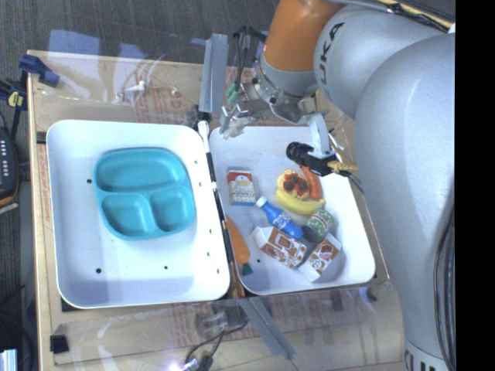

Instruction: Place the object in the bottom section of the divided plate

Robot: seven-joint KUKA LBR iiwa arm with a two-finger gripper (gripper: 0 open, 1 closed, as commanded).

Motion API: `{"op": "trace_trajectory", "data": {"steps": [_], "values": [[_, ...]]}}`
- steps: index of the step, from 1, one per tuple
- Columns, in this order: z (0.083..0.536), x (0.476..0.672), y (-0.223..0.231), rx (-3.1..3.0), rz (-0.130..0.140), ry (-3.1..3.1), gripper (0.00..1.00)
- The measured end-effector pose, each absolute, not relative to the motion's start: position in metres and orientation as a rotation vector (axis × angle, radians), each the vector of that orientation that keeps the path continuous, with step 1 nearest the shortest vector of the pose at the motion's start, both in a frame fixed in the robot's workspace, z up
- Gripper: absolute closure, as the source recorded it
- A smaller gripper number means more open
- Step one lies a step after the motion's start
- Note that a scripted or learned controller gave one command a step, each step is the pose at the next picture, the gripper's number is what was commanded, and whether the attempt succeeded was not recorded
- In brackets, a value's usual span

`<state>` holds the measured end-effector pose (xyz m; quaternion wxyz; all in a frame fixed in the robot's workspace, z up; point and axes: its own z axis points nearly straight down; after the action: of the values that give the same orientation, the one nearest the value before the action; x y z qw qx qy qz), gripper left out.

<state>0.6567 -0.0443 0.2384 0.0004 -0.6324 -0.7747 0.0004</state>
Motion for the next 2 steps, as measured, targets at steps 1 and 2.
{"op": "trace_trajectory", "data": {"steps": [1,2], "values": [[0.262,0.573,0.0,-1.914,0.003,-2.489,1.0],[0.292,0.657,-0.004,-1.983,0.002,-2.436,1.0]]}}
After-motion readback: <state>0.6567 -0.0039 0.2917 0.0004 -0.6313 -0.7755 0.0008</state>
